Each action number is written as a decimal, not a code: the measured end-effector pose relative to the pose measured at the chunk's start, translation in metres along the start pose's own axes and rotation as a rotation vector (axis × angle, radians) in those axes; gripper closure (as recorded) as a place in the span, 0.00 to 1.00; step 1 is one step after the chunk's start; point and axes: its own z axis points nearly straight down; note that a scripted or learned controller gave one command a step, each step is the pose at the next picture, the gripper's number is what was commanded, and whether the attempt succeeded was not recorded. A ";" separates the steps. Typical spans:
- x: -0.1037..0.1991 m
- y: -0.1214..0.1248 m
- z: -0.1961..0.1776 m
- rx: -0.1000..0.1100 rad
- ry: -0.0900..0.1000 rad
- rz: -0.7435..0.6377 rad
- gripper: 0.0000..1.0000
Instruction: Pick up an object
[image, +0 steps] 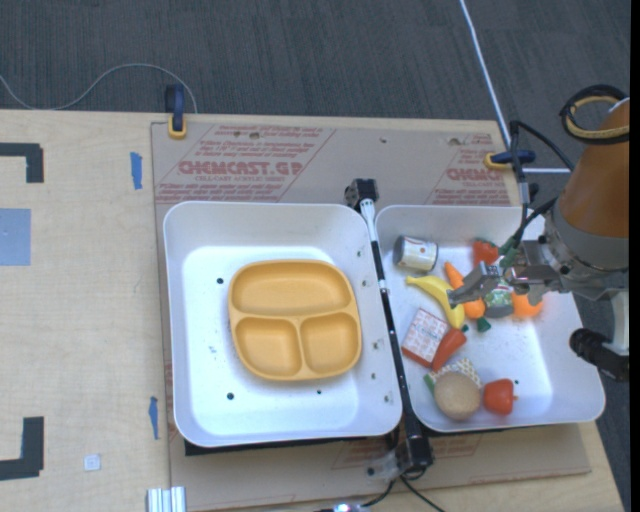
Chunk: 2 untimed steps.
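Over right bin (560, 395), gripper (478, 293) state unclear, crowded by banana (436, 293), carrots (455, 276), 2 tomatoes (500, 397).

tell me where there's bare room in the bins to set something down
The left bin has bare floor all round the yellow divided plate, widest along its left wall and front edge. In the right bin, the far-right floor past the tomato is free. Its middle is crowded: the gripper sits over the banana, carrots and a small box.

Tray (294, 320) in L bin (190, 300); banana (437, 295) in R bin (570, 385).
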 end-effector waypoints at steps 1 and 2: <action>0.001 -0.003 0.142 -0.010 -0.002 0.003 0.00; 0.002 -0.002 0.131 -0.012 0.000 0.001 1.00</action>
